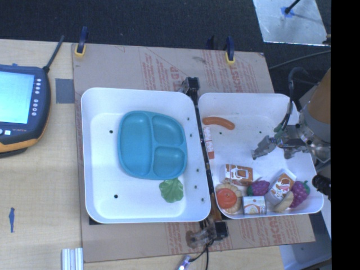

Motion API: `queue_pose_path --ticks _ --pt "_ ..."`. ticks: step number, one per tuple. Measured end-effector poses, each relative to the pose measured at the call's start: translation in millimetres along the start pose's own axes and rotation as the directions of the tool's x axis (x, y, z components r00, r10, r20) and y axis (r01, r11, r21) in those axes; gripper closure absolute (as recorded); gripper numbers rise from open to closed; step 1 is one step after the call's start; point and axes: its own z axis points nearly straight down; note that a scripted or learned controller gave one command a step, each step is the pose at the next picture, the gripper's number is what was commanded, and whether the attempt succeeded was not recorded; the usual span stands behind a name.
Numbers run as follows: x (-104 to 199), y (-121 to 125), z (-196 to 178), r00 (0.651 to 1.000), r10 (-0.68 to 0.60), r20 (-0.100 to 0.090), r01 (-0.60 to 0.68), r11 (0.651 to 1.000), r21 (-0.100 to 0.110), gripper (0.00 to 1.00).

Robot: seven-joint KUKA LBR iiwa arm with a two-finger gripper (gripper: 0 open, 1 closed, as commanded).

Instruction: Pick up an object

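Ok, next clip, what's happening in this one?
A robot arm reaches in from the right, its tool hovering over the right bin with nothing between its fingers. Toy food sits piled along that bin's near edge, including a tomato, grapes and small cartons, with a sausage apart near the far side. The left bin holds a blue divided plate and a green lettuce piece.

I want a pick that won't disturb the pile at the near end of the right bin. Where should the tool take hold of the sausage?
Grip the sausage across its middle, coming straight down from above. It lies flat and alone at the far end of the right bin, long axis running left to right, so fingers closing across its narrow width should fit. The tool is nearby.
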Motion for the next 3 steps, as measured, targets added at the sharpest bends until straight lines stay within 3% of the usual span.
queue_pose_path --ticks 1,2,3 --pt "41 11 101 1.0 0.0 0.001 0.0 1.0 -0.004 0.0" --pt "-4 51 113 1.0 0.002 0.001 -0.002 1.0 -0.001 0.0" --pt "3 128 8 1.0 0.001 0.001 -0.001 1.0 -0.005 0.0"
